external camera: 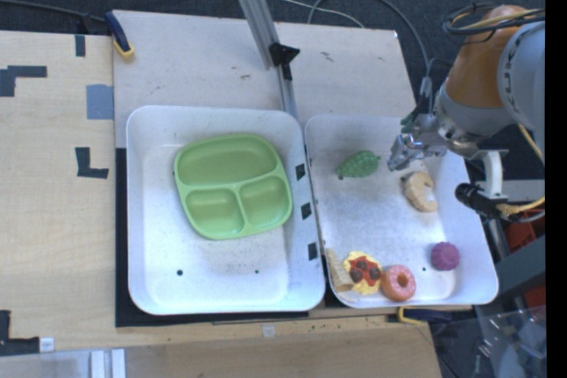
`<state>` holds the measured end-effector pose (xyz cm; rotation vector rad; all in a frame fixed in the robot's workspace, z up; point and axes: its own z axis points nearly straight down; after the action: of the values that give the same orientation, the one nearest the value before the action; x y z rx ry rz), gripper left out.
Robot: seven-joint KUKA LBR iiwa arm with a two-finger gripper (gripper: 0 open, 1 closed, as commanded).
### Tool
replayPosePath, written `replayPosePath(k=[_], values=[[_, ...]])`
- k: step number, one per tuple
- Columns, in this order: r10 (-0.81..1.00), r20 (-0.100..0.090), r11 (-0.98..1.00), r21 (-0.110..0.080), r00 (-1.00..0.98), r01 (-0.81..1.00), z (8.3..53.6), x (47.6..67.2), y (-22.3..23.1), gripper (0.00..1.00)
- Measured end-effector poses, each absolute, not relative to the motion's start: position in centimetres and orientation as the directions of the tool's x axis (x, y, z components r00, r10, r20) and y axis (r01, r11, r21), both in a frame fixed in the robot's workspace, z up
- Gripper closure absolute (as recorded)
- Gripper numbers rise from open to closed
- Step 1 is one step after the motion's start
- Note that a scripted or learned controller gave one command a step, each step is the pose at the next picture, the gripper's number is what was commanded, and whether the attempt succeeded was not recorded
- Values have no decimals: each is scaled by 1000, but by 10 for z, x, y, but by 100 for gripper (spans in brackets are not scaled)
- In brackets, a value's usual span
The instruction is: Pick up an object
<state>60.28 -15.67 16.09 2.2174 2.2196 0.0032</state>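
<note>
Two shallow white bins sat side by side on a wooden bench, seen from above at a slant; the strip where their inner walls met served as the landmark here. Left of that strip, the left bin (151, 190) held a green divided plate (233, 185) with three compartments, lying flat near the bin's middle and tilted a little, probably just where it had been dropped in as clutter. A metal rod (252, 0) ran down from the top of the picture and ended at the far end of the strip.

Just right of the strip, the right bin (372, 217) held the small items to be picked; a green leafy piece (358, 164) lay in its far half; at the near edge, touching the strip's near end, sat a pizza slice (359, 271) with a pink doughnut (399, 282) right against it; these seemed loosely scattered so that each could be reached singly. Further right lay a pale bread roll (419, 190); a purple ball (445, 256) rested nearer the bin's right wall.

The gripper (406, 150) hung low between the leafy piece and the roll, just above the roll's far end, likely lining up on one of them; the jaws were too small and dark to read, so whether they were spread or closed could not be told; nothing was seen between them.
</note>
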Motion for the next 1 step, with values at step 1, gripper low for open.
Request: replayPosePath(k=[1], values=[[1000, -1, 1, 3, -1, 1000, 206, 602, -163, 100]])
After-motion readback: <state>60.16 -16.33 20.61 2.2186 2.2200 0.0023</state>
